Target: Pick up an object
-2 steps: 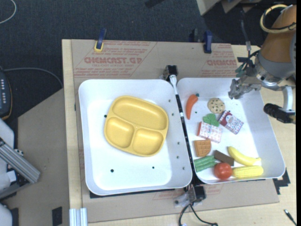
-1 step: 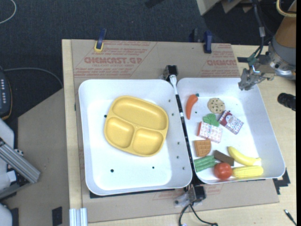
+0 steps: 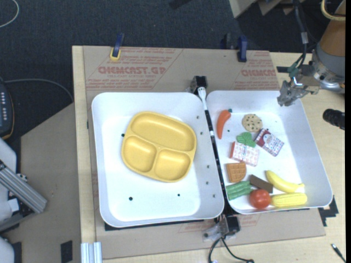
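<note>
The right bin (image 3: 307,141) holds several toy foods: an orange carrot (image 3: 222,123), a round cookie (image 3: 252,122), a red-and-white carton (image 3: 269,142), a pink wafer pack (image 3: 245,153), a banana (image 3: 283,182), a corn cob (image 3: 289,200), a red tomato (image 3: 260,199), a green pickle (image 3: 238,190) and a waffle (image 3: 236,172). My gripper (image 3: 288,96) hangs over the bin's far right rim, apart from all the foods, with nothing seen between its fingers.
The left bin (image 3: 109,185) holds a yellow three-compartment plate (image 3: 158,146). Blue clamps (image 3: 117,47) (image 3: 242,48) pin the cardboard sheet at the back. A black divider clip (image 3: 199,84) sits between the bins.
</note>
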`<state>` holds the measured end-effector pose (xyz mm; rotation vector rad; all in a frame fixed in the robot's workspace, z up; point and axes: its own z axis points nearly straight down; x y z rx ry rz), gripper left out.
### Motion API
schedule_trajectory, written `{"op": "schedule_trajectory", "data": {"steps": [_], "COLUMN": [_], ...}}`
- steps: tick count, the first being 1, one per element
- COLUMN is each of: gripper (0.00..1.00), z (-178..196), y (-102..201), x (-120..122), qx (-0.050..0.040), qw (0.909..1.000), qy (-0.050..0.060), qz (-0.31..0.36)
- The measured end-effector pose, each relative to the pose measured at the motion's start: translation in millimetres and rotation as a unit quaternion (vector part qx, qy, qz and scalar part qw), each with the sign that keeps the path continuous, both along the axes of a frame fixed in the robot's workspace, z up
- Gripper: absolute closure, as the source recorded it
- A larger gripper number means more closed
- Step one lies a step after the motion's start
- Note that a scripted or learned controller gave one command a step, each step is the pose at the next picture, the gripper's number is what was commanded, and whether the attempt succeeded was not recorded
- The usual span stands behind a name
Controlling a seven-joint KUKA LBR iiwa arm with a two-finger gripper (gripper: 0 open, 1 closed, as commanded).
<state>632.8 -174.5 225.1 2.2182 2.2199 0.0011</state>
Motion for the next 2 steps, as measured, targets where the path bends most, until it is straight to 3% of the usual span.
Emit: {"op": "schedule_trajectory", "data": {"steps": [2], "gripper": [1.0], "z": [-14], "y": [83], "x": [-66], "qx": [0.0022], "qw": [1.0], "qy": [0.004], "qz": [0.001]}}
